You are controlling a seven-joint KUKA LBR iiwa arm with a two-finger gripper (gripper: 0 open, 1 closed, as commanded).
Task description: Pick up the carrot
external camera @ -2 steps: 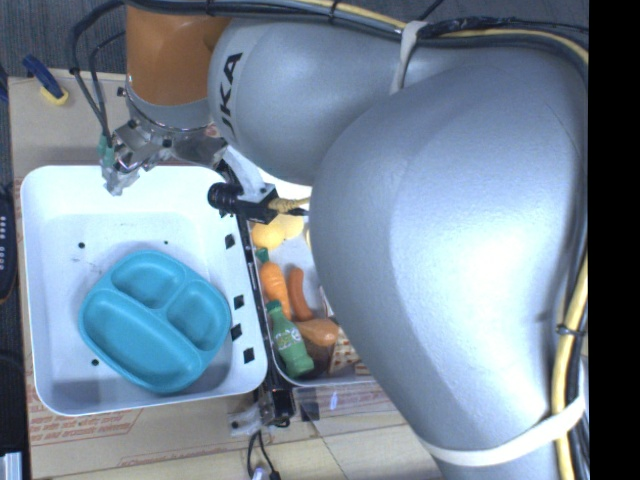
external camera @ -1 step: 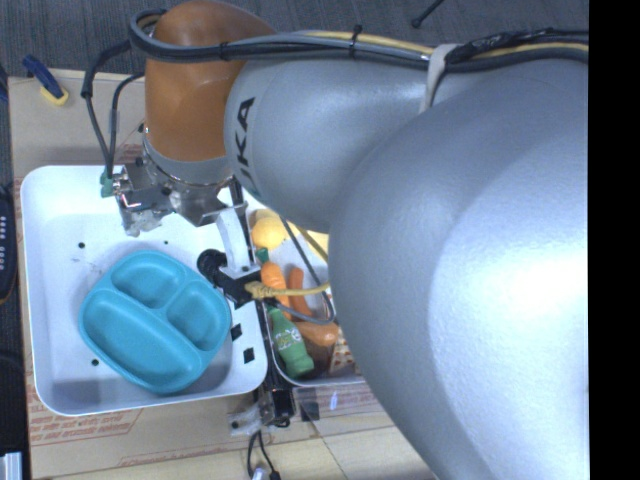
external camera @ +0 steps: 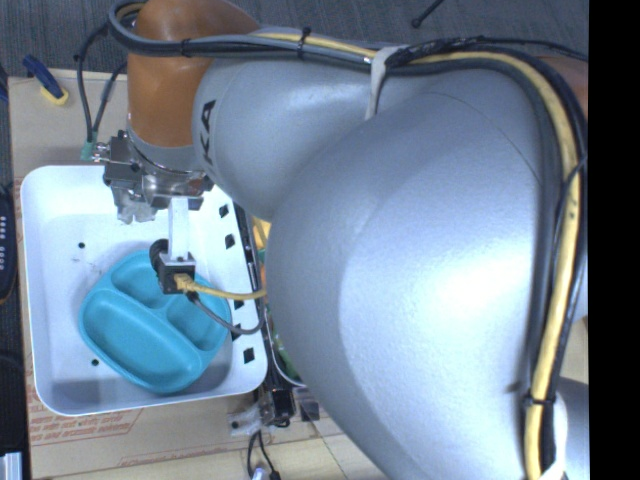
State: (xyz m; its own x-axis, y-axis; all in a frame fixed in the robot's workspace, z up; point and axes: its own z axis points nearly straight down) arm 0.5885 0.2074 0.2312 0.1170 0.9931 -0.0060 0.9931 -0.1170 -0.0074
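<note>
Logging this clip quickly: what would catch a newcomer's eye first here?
The grey arm looms across the centre and right of the view, with its orange band at the upper left. Below the wrist, a blue divided dish lies in the left white bin.

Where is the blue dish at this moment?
In the camera view, the blue dish lies in the white bin at the left, near its lower wall.

The grey arm (external camera: pixel 420 268) covered the white bin's (external camera: pixel 48 268) right side and everything beyond it — a dark object (external camera: pixel 5 243) was cut off by the left edge.
</note>
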